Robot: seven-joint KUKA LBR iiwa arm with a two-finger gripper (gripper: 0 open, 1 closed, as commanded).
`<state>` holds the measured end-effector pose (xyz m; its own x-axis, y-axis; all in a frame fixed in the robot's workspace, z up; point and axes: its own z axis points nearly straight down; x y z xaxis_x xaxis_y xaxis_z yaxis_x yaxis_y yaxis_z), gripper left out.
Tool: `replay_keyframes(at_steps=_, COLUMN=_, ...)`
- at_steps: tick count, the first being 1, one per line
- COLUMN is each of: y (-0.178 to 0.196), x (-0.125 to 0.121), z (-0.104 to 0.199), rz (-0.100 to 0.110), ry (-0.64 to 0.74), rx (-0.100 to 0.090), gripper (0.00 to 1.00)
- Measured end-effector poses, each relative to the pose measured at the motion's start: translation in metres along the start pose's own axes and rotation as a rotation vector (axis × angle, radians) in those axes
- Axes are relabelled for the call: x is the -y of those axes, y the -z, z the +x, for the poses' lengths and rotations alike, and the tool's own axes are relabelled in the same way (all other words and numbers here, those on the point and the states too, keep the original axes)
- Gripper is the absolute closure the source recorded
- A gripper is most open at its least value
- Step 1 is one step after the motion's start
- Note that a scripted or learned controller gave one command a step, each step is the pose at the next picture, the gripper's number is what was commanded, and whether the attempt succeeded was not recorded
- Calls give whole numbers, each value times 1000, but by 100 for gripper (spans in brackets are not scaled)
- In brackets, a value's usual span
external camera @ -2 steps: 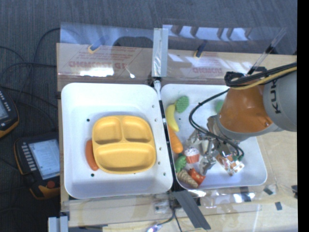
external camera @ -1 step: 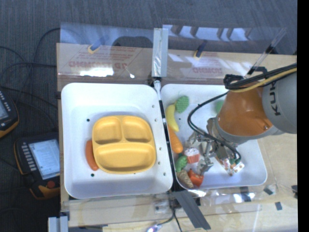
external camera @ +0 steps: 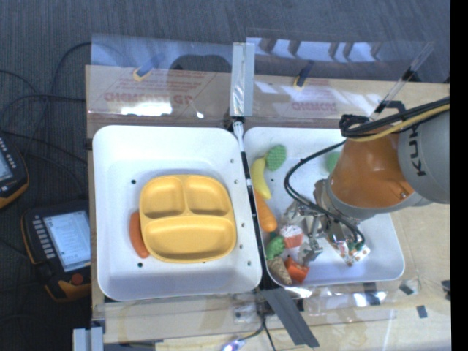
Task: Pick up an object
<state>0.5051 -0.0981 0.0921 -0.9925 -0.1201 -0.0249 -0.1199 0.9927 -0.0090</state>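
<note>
Dark grey carpet (external camera: 219,6) surrounds the bench, with black cables (external camera: 36,93) and a handheld control pendant (external camera: 58,243) lying at left.

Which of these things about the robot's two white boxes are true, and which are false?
1. The yellow plastic divided tray lies in the left white bin. True.
2. The yellow toy banana lies in the left bin. False: it lies in the right white bin.
3. The grey arm's orange band is over the right bin. True.
4. The tray is blue. False: it is yellow.
</note>
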Motion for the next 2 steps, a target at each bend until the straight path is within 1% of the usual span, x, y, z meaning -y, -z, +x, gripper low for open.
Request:
replay_keyframes(at_steps=1, y=0, x=3, z=2, rz=-3, ry=26, rx=-2, gripper=0)
replay_keyframes(at_steps=2, y=-1, x=1, z=1, rz=-3, ry=-24, rx=-6, gripper=0)
